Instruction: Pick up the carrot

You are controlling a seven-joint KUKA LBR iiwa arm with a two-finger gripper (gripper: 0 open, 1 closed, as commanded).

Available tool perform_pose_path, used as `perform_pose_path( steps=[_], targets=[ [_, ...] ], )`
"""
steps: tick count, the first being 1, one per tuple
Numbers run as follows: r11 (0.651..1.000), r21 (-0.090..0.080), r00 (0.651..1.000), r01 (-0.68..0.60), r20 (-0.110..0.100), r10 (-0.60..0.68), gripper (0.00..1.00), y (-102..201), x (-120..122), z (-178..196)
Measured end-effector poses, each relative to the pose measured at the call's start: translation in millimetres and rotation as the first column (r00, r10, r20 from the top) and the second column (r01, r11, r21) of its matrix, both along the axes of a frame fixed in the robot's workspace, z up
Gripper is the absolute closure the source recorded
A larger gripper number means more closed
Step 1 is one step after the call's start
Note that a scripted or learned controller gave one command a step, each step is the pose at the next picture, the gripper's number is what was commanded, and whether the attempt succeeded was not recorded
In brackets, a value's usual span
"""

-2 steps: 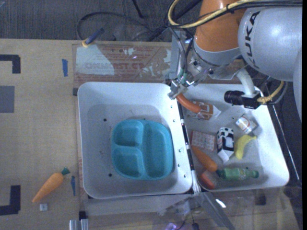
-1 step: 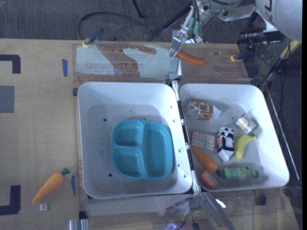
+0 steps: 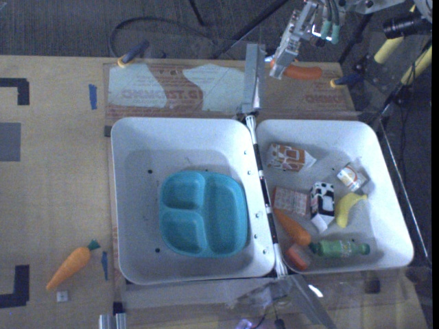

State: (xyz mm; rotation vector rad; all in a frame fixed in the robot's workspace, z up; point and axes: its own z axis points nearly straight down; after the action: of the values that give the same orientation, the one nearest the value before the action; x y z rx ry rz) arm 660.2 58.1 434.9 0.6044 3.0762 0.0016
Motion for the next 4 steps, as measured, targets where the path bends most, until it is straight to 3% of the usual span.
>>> perform_pose_path(
  steps=[1, 2, 4],
  targets=[
    [0.999, 0.001, 0.999, 0.038, -0.006, -0.038, 1.0, 6.9, -6.3, -82.6],
    [0.85, 0.001, 0.85, -0.527, -0.004, 0.527, 1.0, 7.0, -3.7, -184.3],
    [0.852, 0.001, 0.852, -0.524, 0.01, 0.524, 1.0, 9.0, 1.0, -163.9]
  ],
)
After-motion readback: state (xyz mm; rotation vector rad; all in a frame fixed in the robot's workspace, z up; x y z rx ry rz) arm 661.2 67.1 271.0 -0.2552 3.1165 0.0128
